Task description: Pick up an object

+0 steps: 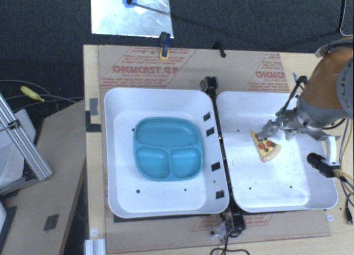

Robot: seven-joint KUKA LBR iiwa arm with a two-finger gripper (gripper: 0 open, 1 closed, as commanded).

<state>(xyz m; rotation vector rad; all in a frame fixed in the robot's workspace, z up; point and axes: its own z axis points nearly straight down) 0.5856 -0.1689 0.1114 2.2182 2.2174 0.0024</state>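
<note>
The toy pizza slice [266, 147] lies flat in the right bin [276, 193], looking light, stiff and thin, best pinched across its crust end. The hand [269, 131] sits at the slice's upper tip, seemingly touching it; I cannot tell its opening. A blue divided tray [167, 147] occupies the left bin [119, 138] on the counter [144, 66].

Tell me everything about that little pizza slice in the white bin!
The toy pizza slice is a small wedge, probably plastic, with a yellow top, red round spots like pepperoni and a pale tan crust at its wide end. It lies flat on the floor of the right-hand white bin, tip pointing up and left. The robot's hand is right at its tip; whether it touches can't be told.
</note>
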